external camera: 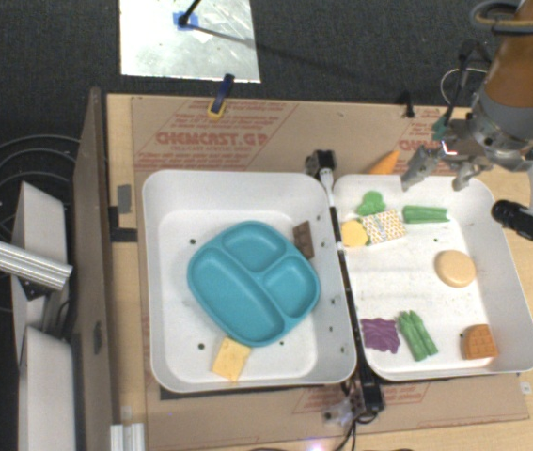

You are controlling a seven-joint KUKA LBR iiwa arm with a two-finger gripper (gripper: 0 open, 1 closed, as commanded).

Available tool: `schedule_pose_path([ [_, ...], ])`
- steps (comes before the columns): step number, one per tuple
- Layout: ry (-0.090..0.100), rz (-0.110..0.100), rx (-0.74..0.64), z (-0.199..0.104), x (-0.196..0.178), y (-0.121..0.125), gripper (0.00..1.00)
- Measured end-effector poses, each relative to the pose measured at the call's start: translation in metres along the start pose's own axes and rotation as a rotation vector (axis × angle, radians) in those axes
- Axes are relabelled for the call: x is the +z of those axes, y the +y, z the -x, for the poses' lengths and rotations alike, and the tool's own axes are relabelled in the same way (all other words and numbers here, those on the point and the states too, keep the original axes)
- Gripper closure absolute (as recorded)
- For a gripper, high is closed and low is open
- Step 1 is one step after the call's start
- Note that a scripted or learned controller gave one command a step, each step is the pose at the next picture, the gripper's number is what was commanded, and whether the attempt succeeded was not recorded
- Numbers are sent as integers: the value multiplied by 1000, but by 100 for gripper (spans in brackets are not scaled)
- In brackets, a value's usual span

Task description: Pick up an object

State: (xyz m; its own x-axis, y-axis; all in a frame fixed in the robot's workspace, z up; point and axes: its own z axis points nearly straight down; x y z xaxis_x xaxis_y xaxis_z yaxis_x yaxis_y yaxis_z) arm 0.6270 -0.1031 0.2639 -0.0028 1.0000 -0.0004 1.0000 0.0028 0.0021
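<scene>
Gripper (442, 170) open, holding nothing, above right bin's (520, 299) rim; green pod (424, 214) at its 6 o'clock. Cardboard (211, 139) reads "CHEMCAST".

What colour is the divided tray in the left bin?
Teal blue: the divided tray shows plainly in the camera view.

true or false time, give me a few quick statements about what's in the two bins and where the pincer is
1. The blue divided tray lies in the left bin. True.
2. The purple piece is in the left bin. False: it lies in the right bin, beside the green bundle.
3. The pincer hangs over the right bin's far edge. True.
4. The pincer grips the tan round piece. False: that piece lies apart on the bin floor.
</scene>
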Motion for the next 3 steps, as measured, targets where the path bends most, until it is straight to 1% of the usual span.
schedule_pose_path([
  [1, 1, -9, 3, 28, 130, 37, 0],
  [2, 5, 12, 3, 38, 174, 25, 0],
  [3, 2, 10, -3, 50, 172, 46, 0],
])
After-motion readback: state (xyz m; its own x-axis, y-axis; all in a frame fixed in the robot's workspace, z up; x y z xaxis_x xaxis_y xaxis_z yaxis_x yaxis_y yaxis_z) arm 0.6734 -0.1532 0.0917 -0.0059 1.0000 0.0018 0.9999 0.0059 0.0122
